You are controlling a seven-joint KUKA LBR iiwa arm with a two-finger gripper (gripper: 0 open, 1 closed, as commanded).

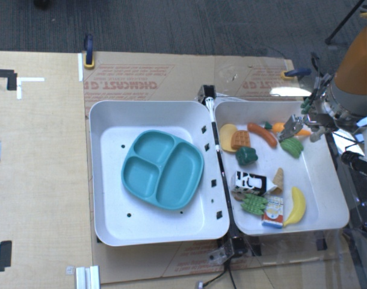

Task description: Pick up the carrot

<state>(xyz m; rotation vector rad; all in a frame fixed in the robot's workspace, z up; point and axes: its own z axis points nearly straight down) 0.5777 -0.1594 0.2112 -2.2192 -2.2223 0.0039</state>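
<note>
Gripper (pixel 299 127), finger spread unreadable, hovers near right bin's (pixel 328 218) far edge, just beside carrot (pixel 290 127).

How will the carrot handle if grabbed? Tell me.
The carrot looks like a stiff, smooth plastic toy, so probably light and a bit slippery. Its long rounded shape may roll. It lies at a slant among other food toys, so neighbours may get nudged.

two white bins (pixel 99 179), one teal tray (pixel 162 168), one banana (pixel 298 206), one carrot (pixel 262 135)

The cardboard sheet (pixel 129 77) bears red print, mirrored and unreadable.
</note>
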